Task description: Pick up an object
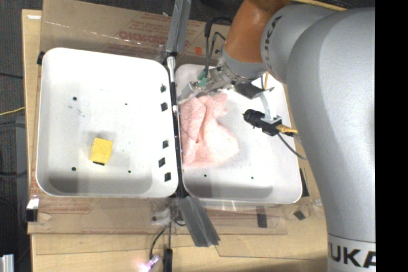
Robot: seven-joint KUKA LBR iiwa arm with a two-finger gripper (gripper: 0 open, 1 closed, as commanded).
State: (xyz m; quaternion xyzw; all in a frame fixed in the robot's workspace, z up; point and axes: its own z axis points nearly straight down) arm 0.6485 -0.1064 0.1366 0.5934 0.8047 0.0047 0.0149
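A crumpled pink cloth [205, 129] lies in the right bin [280, 181], against its left wall. My gripper [203, 87] is down at the cloth's upper edge, near the bin's back left corner, touching or just above the fabric. A small yellow block [101, 150] rests in the left bin [64, 73], toward its front.
A grey divider bar [173, 73] runs between the two bins. The arm's large grey body covers the right side of the right bin. Brown cardboard [102, 19] lies under the bins at the back.
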